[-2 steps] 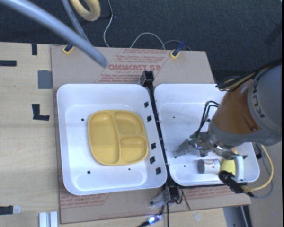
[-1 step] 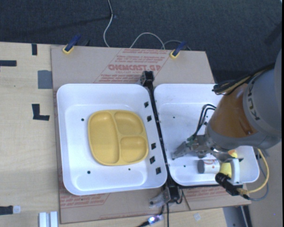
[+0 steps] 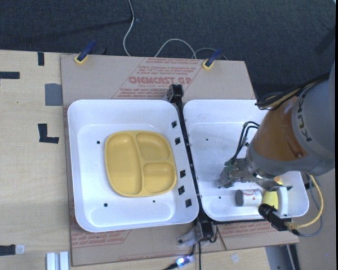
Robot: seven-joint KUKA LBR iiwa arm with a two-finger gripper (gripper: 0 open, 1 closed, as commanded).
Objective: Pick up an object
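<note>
The gripper (image 3: 228, 176) is low in the right bin (image 3: 214, 122), beside a small white bottle (image 3: 249, 197); its grip state I cannot tell. It seems the reaching step; next it must close around the bottle.

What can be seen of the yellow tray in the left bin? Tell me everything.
The yellow tray looks like matte plastic, a rounded square with a raised rim and three compartments: one long section along its left side and two smaller ones stacked on its right. It lies flat and right side up, slightly rotated, near the middle of the left bin. Its compartments hold nothing, and only the bin floor touches it.
</note>
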